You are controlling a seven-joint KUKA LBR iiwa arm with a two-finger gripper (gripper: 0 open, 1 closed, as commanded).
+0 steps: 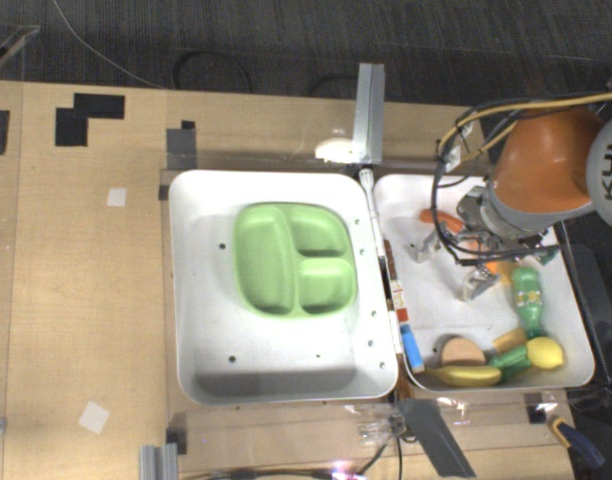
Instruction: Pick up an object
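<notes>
My gripper hangs over the middle of the right bin, below the arm's orange band. Its two metal fingers stand apart, open, with only white bin floor between them. An orange piece lies just behind the gripper, and another orange bit shows beside the near finger. To the right lies a green bottle. Along the front wall sit a yellow lemon, a banana and a tan-and-brown round piece.
The left bin holds a green divided tray. A blue marker lies along the right bin's left wall. A metal post stands behind the divider between the bins. Cables loop by the arm's wrist.
</notes>
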